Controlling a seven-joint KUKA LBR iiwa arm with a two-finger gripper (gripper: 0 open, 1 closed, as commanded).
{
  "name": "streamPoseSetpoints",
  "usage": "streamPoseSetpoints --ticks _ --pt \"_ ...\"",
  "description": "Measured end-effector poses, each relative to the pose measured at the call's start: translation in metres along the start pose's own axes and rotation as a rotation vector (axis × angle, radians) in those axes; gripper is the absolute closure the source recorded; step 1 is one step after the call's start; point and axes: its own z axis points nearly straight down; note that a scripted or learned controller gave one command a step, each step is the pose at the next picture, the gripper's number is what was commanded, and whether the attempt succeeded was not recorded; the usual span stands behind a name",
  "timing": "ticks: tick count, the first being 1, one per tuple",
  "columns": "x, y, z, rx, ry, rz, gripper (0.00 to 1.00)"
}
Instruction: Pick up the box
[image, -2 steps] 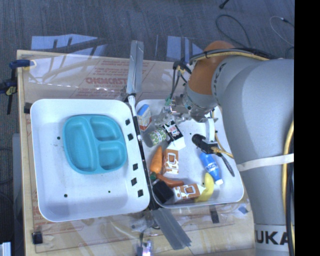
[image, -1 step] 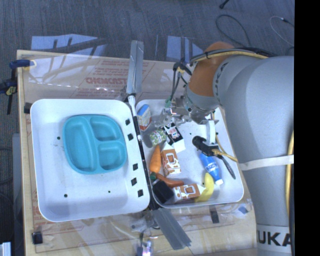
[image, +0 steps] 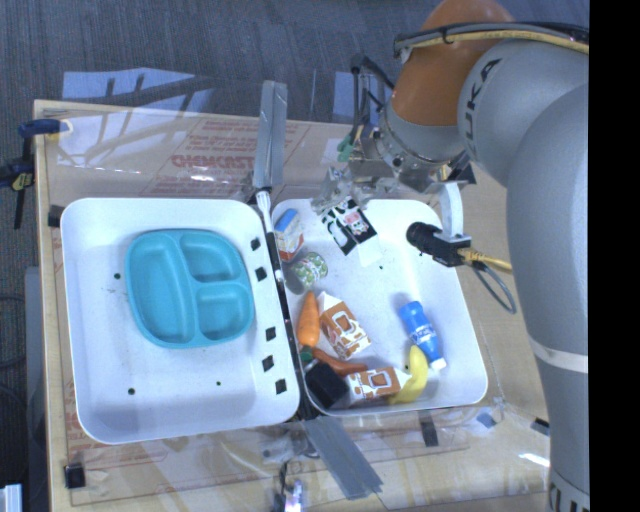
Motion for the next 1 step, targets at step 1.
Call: streamPoseSetpoints --ticks 1 --pt "0.0576 -0.0601 -0.025 0.005 0.0 0.241 1.0"
